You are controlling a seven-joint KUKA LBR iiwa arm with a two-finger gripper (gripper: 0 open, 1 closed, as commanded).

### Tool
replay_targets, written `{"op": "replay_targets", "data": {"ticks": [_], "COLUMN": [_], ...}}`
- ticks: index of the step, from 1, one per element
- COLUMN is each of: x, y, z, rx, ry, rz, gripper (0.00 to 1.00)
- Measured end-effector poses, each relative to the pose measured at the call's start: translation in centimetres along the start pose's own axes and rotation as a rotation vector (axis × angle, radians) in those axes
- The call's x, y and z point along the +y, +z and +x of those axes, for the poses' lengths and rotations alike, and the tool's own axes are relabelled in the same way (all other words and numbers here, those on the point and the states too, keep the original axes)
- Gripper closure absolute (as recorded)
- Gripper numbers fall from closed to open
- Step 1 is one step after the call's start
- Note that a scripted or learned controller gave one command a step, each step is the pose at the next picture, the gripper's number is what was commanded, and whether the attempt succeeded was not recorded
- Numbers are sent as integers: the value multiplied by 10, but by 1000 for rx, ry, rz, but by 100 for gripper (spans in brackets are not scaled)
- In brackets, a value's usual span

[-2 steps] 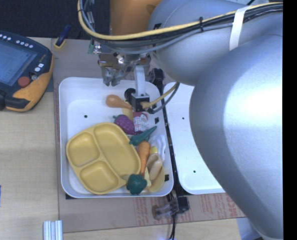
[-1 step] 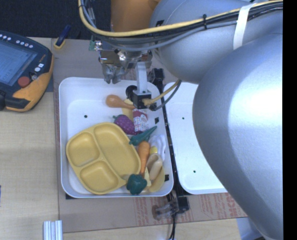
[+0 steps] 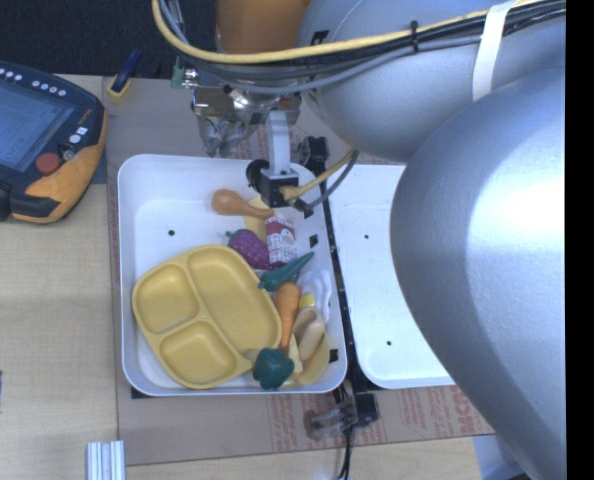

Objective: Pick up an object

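Here, the gripper — fingertips unclear, perhaps — hangs over the left bin.

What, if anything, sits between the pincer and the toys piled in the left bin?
Nothing visible does. The pincer hangs at the far end of the left bin, over the toys there, beside the tan spoon and above the small red-and-white packet.

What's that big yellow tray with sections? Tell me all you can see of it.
The yellow divided tray looks like smooth moulded plastic with rounded corners and three compartments, all bare. It lies flat, turned at an angle, in the left white bin, filling most of its lower half. A toy carrot and a green toy rest against its right edge.
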State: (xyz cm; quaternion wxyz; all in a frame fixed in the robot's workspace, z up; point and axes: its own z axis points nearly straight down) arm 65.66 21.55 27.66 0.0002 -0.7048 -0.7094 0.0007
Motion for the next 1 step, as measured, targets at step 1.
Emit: {"op": "replay_targets", "data": {"ticks": [1], "x": [-1], "y": [19], "z": [-3], "rx": [-3], "ry": [1], "rz": [4], "gripper": [100]}}
